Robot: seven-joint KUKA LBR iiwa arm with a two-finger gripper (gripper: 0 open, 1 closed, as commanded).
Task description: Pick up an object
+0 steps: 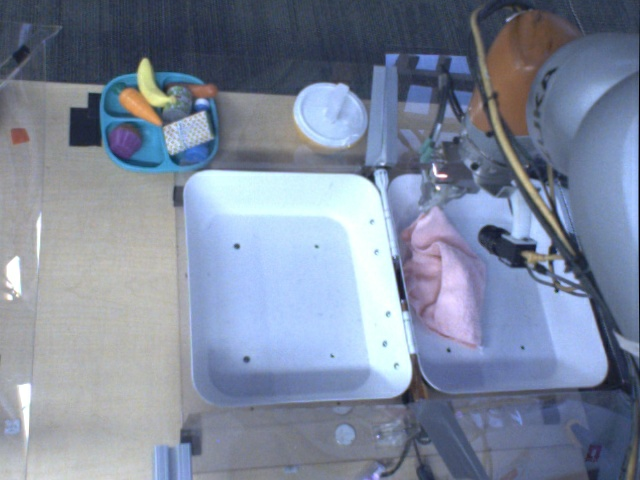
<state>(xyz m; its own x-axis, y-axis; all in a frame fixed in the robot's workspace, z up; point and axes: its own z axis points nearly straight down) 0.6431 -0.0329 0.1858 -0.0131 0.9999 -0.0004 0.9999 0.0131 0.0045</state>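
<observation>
A pink cloth (445, 281) lies crumpled along the left side of the right white bin (560, 358). My gripper (437, 181) hangs over the far left corner of that bin, just above the cloth's top edge. The big grey arm with its orange band (520, 58) comes in from the right and hides the bin's far right part.
The left white bin (285, 288) lies beside the right one. A blue tray (150, 163) of toy food stands at the far left on the wooden bench, and a white lidded cup (330, 115) behind the bins. Cables (530, 218) hang across the right bin.
</observation>
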